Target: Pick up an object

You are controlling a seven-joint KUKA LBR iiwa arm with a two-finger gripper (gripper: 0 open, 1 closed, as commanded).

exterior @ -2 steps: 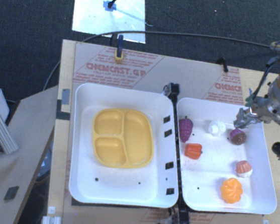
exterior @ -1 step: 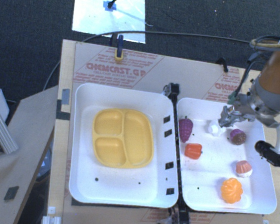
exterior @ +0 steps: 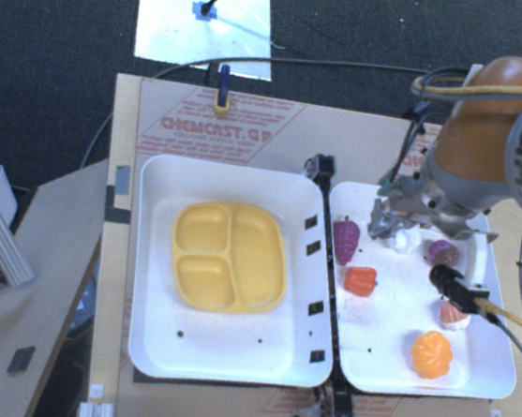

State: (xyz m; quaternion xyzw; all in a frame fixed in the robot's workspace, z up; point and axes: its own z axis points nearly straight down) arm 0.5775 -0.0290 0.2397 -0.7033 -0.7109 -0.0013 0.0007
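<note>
The arm (exterior: 497,128) reaches over the right bin (exterior: 496,373), its gripper (exterior: 390,219) low near that bin's 11 o'clock corner; its state cannot be told. A purple fruit (exterior: 345,240) lies at its 8 o'clock, a red pepper (exterior: 360,280) below that, an orange fruit (exterior: 432,354) toward 5 o'clock. The left bin (exterior: 142,330) holds a yellow tray (exterior: 229,256).

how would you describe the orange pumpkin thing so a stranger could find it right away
Start at the right bin, the one without the yellow tray. Go to its near corner, farthest from the gripper. The pumpkin sits there: round, ribbed, bright orange, paler than the red-orange pepper by the divider.
</note>
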